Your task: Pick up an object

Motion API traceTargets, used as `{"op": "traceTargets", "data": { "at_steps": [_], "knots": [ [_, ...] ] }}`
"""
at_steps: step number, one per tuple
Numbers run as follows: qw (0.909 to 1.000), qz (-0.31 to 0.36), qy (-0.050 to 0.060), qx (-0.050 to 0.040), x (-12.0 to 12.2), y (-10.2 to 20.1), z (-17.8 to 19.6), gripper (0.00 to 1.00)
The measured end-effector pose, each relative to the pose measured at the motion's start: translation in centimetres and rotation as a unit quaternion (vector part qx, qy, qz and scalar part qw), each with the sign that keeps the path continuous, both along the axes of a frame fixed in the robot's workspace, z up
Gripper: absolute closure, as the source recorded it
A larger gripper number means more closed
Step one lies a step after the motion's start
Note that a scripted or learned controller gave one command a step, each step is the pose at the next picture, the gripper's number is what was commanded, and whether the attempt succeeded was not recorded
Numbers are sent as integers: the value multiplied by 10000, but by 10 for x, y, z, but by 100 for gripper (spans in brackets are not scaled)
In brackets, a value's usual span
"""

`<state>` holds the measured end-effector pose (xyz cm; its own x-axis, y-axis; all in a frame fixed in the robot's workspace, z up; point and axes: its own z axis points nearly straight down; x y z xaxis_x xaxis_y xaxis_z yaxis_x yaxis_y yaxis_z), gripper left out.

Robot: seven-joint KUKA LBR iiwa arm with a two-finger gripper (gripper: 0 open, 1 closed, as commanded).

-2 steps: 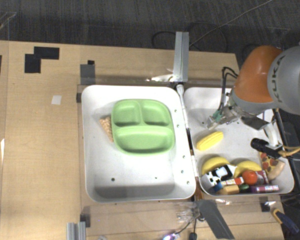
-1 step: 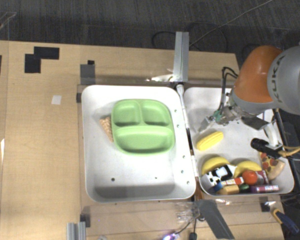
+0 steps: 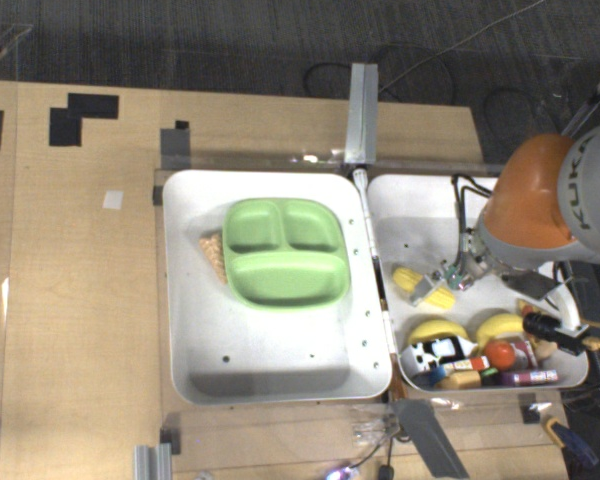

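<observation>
Your gripper (image 3: 450, 276) hangs low in the right bin (image 3: 412, 200) — grip unreadable from here — yellow blocks (image 3: 420, 286) just left, toy pile (image 3: 480, 353) below.

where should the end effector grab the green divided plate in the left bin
Take the green divided plate by its near rim, coming straight down from above. It lies flat in the left bin, with bare floor in front of that edge; the far and right edges sit closer to the bin walls, and a tan object is tucked under its left side.
</observation>
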<state>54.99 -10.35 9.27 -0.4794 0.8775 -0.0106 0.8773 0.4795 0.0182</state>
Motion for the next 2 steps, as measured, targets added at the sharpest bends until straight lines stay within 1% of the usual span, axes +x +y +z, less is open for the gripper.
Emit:
{"op": "traceTargets", "data": {
  "at_steps": [1, 2],
  "knots": [
    [10000, 5, -12, 24, 2, 3, 12, 100],
    [9949, -1006, 70, 17, 52, 41, 94, 100]
  ]
}}
